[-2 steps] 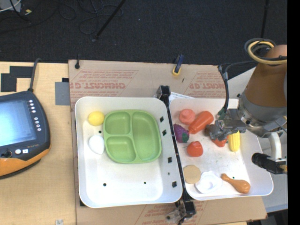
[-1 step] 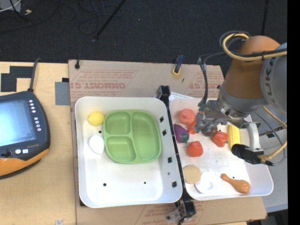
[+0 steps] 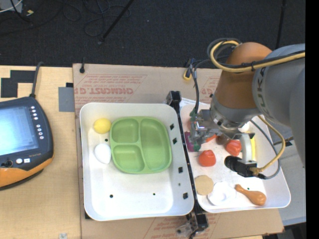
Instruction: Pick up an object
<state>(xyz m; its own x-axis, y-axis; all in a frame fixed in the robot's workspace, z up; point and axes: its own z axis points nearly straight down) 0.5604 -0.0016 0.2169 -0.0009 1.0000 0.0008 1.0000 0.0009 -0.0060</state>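
Camera view, looking down on the bench, has the gripper [image 3: 198,133] lowered into the right bin [image 3: 279,195], close to that bin's left wall; whether its jaws are wide, narrow or closed on anything I cannot tell. Just below the gripper lies a red tomato-like object [image 3: 207,158], with a smaller red piece [image 3: 233,146] to its right. Farther down from the tomato sit a tan disc [image 3: 203,184], a white piece [image 3: 218,195] and an orange gourd-shaped toy [image 3: 251,194]. Across the divider, the left bin [image 3: 129,203] carries a green divided tray [image 3: 139,144], a yellow ball [image 3: 101,125] and a white egg [image 3: 102,153].
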